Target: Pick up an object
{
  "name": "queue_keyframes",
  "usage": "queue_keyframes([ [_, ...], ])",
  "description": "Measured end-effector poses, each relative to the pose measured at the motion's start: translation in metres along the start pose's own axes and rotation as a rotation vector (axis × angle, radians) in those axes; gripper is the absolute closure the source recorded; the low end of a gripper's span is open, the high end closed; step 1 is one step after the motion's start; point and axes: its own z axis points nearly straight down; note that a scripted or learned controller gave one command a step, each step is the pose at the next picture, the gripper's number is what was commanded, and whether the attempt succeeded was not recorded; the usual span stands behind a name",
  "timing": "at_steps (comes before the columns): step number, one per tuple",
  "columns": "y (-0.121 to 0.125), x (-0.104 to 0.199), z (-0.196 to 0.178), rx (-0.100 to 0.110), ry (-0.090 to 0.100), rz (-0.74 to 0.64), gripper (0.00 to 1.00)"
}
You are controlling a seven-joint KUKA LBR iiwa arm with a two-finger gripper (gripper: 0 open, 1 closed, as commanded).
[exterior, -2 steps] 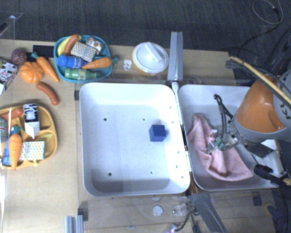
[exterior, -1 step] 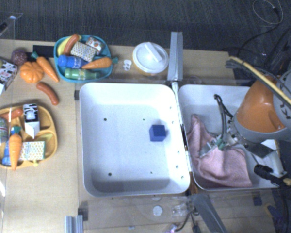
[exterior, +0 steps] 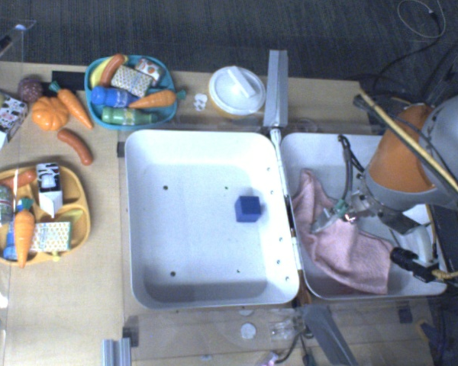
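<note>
A small blue cube [exterior: 248,208] lies alone in the left white bin [exterior: 160,204], right of its middle. A crumpled pink cloth [exterior: 347,250] fills the left and front of the right white bin [exterior: 320,155]. My gripper [exterior: 333,216] reaches in from the right and sits low over the cloth's upper part, at or just above its surface. The grey arm with its orange band [exterior: 401,162] hangs over the right half of that bin and hides the floor beneath it.
A metal divider post [exterior: 275,90] stands between the bins at the back. Beyond the bins are a white lidded bowl [exterior: 237,90] and a blue bowl of toy food [exterior: 130,90]. A yellow tray of toys [exterior: 34,216] and loose toy vegetables lie at the far left.
</note>
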Motion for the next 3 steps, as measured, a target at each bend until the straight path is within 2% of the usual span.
queue_keyframes([
  [1,0.001,0.001,0.0,-0.001,-0.001,0.127,0.0],
  [2,0.065,-0.009,0.002,0.002,0.0,0.36,0.0],
  [3,0.093,-0.046,0.004,0.005,-0.001,0.289,0.0],
])
